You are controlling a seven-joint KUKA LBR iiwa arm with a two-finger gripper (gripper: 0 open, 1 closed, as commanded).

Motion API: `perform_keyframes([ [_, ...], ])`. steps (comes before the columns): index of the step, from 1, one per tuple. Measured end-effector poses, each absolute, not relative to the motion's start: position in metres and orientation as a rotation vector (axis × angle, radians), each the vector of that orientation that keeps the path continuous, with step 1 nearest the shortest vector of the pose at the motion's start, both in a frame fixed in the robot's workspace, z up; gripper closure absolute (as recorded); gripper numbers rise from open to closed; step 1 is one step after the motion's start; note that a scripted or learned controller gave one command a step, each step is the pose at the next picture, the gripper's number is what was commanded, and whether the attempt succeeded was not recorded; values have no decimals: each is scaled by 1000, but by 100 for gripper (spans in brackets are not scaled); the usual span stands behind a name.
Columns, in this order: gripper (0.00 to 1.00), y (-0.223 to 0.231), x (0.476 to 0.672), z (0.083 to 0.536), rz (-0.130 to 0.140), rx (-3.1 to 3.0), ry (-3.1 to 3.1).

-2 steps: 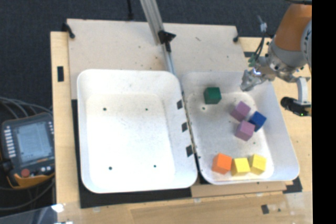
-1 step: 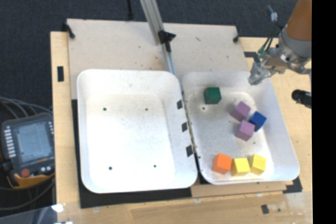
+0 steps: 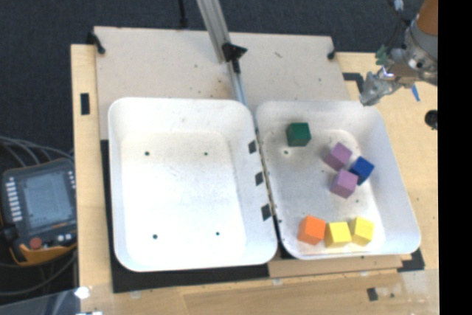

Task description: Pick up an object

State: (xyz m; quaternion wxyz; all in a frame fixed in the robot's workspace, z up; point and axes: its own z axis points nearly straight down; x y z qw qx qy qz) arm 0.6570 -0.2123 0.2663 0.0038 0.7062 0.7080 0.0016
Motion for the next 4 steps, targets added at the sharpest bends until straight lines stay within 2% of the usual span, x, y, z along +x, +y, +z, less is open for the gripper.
perform_keyframes([
  [2, 100, -117, 641, 268, 2, 2214, 2228],
  [3, 100, -69, 623, 274, 2, 2215, 2229],
  [4, 100, -18, 614, 265, 0, 2215, 2230],
])
